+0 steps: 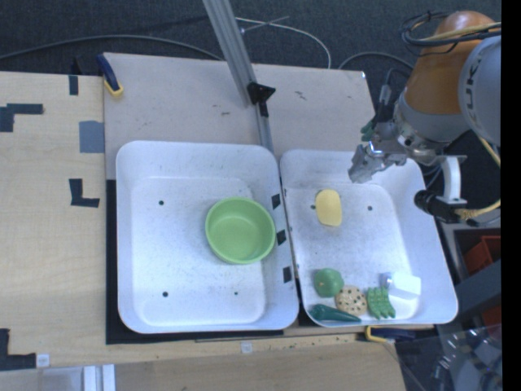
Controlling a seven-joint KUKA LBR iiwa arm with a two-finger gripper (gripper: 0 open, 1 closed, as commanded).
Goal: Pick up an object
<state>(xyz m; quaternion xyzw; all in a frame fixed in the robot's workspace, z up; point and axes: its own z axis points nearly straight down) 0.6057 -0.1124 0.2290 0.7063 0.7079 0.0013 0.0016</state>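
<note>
The gripper (364, 169) is hanging over the right bin's (423, 243) far edge; whether it is apart or together I cannot tell. A yellow lump (329, 208) is lying just beside it. Small items are crowding the near corner, overlapping and hard to identify. A green bowl (239, 230) is sitting in the left bin (146, 218).

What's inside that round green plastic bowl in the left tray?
The round green plastic bowl appears to hold nothing; its smooth green bottom shows. It sits in the left shallow white bin. Whatever lies under the bowl is covered.
</note>
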